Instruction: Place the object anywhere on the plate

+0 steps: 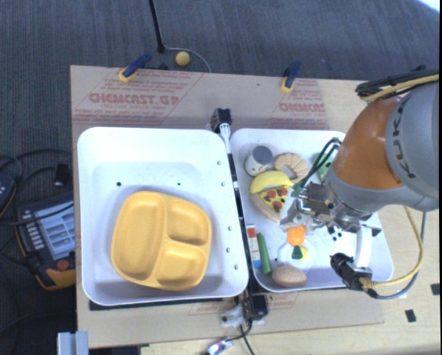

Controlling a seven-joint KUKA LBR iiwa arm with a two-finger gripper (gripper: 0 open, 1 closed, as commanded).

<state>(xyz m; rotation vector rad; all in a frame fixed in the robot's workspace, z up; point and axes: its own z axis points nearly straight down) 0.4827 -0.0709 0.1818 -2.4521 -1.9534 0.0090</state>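
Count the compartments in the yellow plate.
3. The yellow plate lies in the left bin: one long compartment along its left side, one at upper right, and one at lower right. None looks hidden.

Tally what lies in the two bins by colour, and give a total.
Yellow: 2 – plate, banana
Orange: 1 – carrot
Green: 1 – stick
Brown or tan: 3 – potato, pretzel, pizza slice
Grey: 1 – disc
Total: 8
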